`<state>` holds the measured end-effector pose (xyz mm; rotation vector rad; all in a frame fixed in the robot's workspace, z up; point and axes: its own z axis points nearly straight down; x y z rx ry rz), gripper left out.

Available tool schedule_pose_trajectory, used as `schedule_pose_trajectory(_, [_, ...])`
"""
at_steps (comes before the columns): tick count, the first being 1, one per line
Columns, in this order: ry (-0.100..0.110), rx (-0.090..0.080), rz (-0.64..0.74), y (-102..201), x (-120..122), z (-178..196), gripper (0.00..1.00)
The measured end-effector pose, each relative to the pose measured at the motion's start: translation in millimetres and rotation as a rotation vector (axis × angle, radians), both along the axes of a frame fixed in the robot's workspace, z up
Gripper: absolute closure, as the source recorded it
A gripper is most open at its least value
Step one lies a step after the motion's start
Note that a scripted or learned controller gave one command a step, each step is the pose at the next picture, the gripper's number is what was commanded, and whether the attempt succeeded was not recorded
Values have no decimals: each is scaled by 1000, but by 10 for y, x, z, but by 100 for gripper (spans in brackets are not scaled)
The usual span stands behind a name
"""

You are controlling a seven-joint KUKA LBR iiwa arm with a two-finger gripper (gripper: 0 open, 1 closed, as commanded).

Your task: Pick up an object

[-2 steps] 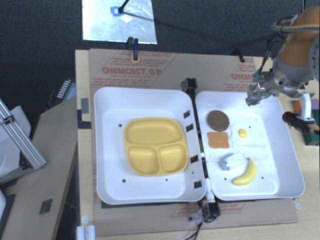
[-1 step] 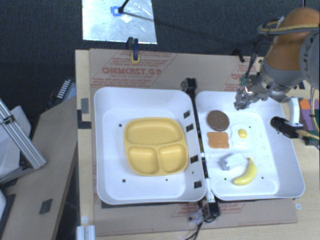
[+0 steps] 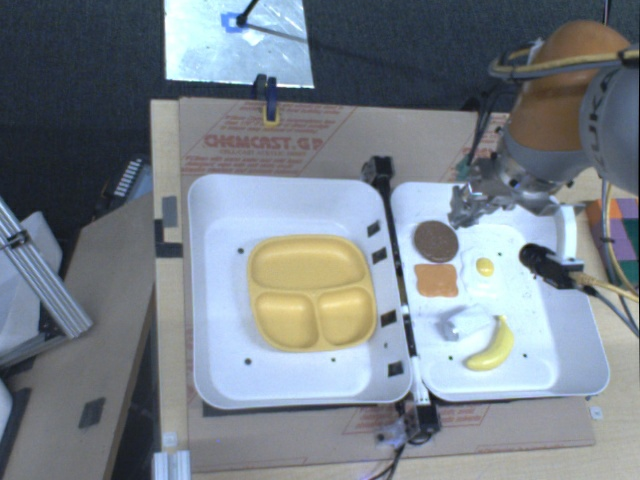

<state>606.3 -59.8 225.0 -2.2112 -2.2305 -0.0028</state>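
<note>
In the right bin (image 3: 580,353) lie a brown round patty (image 3: 436,240), an orange square slice (image 3: 437,281), a fried egg (image 3: 486,268), a yellow banana (image 3: 492,346) and a small grey piece (image 3: 455,323). My gripper (image 3: 466,208) hangs over the bin's far edge, just up and right of the patty. Nothing shows between its fingers. The arm's orange band (image 3: 560,78) rises at the upper right.
The left bin (image 3: 215,268) holds a yellow three-compartment tray (image 3: 305,290). A black clip divider (image 3: 385,258) runs between the bins. A black cylindrical part (image 3: 545,261) juts in over the right bin's right side. A shiny metal sheet (image 3: 238,28) lies beyond the bench.
</note>
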Motion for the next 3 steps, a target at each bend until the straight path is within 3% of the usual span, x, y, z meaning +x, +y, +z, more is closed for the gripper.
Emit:
schedule_pose_trajectory(2, [1,1,2,1025,-388,106,100])
schedule_pose_trajectory(3, [3,1,1,1564,-709,16,100])
